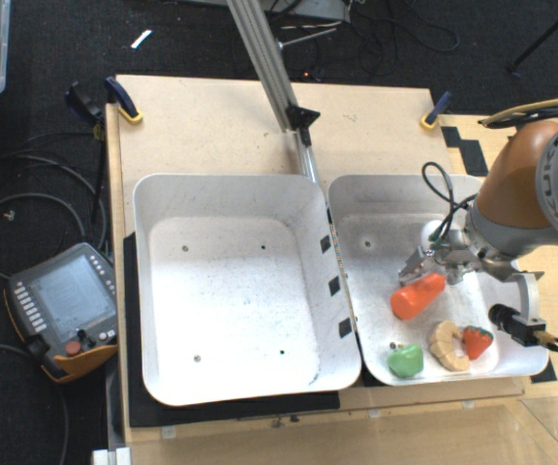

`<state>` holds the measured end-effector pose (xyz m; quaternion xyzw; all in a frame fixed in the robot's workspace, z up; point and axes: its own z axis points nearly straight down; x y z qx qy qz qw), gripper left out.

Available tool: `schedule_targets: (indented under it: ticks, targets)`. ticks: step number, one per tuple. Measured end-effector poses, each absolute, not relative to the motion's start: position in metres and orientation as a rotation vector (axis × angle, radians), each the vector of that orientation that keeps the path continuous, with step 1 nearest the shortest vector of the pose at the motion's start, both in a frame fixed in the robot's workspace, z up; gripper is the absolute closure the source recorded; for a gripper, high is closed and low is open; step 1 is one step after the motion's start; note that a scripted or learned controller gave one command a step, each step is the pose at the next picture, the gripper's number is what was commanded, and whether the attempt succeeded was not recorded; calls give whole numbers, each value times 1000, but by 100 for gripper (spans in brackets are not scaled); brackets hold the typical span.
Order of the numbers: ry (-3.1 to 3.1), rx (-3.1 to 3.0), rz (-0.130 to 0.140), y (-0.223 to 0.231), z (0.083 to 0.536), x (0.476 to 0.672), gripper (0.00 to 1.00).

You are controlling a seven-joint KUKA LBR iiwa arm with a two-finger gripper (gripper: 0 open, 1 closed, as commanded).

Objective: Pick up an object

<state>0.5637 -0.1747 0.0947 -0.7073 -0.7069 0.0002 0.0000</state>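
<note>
Right bin (376,201), near edge: green object (406,360) at six o'clock, tan piece (447,345) and red strawberry (478,341) beside it. Orange carrot-like object (418,296) at centre, touching the gripper (432,264); finger state cannot tell. Risk: tilted, rounded carrot may slip from an off-centre grasp

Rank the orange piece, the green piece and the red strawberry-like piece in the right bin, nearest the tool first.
1. Orange piece: right below the tool, mid-bin.
2. Red strawberry-like piece: near the bin's front right corner.
3. Green piece: at the front edge, left of the tan piece.
Two and three are close; the order there is tentative.
</note>
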Motion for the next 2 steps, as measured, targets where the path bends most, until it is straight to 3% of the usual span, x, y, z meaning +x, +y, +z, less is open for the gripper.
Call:
schedule_targets:
  ticks: [1, 2]
  targets:
    - [-2221, -2224, -2, -175, 106, 564, 100]
    - [-2225, -2225, -3, -180, 149, 567, 100]
